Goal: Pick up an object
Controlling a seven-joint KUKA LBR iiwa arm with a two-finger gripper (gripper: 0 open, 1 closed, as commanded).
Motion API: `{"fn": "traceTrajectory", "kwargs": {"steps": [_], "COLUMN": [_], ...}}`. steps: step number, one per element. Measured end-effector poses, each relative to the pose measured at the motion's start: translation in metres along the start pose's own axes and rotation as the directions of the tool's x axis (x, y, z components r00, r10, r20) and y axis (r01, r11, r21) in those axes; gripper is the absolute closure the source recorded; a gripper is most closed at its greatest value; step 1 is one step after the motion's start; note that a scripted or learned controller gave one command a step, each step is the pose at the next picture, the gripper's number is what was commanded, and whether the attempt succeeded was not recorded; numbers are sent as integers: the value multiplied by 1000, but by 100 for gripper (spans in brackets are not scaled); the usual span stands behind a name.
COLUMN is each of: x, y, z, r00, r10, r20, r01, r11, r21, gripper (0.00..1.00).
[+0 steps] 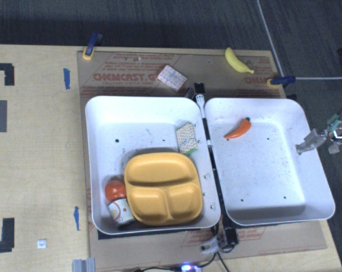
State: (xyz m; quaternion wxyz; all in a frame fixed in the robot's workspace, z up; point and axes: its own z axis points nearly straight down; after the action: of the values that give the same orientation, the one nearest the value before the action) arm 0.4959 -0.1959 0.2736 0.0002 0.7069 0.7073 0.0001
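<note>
An orange toy carrot (pixel 239 129) lies near the far left corner of the right bin (pixel 284 208). The left bin (pixel 103 123) holds a large yellow divided tray (pixel 162 187). An orange and white can (pixel 119 202) lies against the tray's left side, and a small patterned packet (pixel 186 137) sits beyond the tray by the bin's right wall. My gripper (pixel 317 141) hangs over the right rim of the right bin, well to the right of the carrot and touching none of these objects.
A yellow banana (pixel 238 61) and a patterned block (pixel 171 77) lie on the cardboard behind the bins. Blue clamps (pixel 92 43) hold the cardboard at its far corners. A black divider (pixel 208 146) runs between the two bins.
</note>
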Motion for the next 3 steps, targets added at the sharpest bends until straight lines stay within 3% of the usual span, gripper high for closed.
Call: {"fn": "traceTrajectory", "kwargs": {"steps": [1,2,3], "x": [19,79,100], "y": [34,13,8], "z": [188,188,188], "r00": [1000,1000,1000], "r10": [-1,-1,0], "r20": [2,-1,-1], "r01": [1,1,0], "r11": [1000,1000,1000], "r21": [-4,-1,-2], "gripper": [0,0,0]}}
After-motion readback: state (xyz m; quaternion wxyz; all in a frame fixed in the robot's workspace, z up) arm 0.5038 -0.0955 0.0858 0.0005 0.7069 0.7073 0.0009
